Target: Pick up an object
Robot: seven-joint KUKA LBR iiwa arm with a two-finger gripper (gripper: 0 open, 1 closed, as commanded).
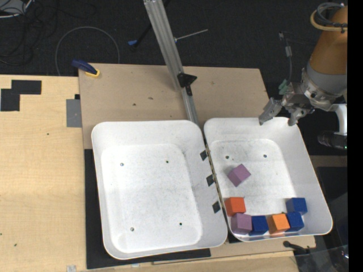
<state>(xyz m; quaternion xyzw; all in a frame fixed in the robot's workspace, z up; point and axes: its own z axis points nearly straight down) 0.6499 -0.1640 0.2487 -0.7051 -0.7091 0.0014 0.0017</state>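
Reading the scene: we take it line by line, places given as they fall in the frame.

Progress: we judge the task barely begun; nothing has been lifted, and every block lies on the floor of the right bin (295, 152).

Remaining: the approach, the descent, the closing on one block and the lift all appear still to be done.

Gripper: the gripper (282, 113) hangs at the upper right of the frame, over the far rim of the right bin, below the orange band of the arm (329, 50).

Jaws: we see two dark fingers splayed apart with a gap between them, so we read the jaws as open; nothing sits between them.

Likeliest target: the lone purple cube (239, 174) sits near the middle of the right bin, turned at an angle to the bin walls and well apart from the other blocks.

Appearance: the cube is small, matte and pale violet, with a lighter top face and crisp edges.

Cluster: along the lower wall of the right bin we count an orange block (235, 205), a second purple block (242, 222), a blue block (259, 224), an orange block at lower right (278, 223) and two blue blocks at the corner (296, 211); these touch or nearly touch one another.

Left bin: the left bin (113, 146) occupies the lower middle of the frame.

Surface: the wooden surface (142, 89) carries both bins.
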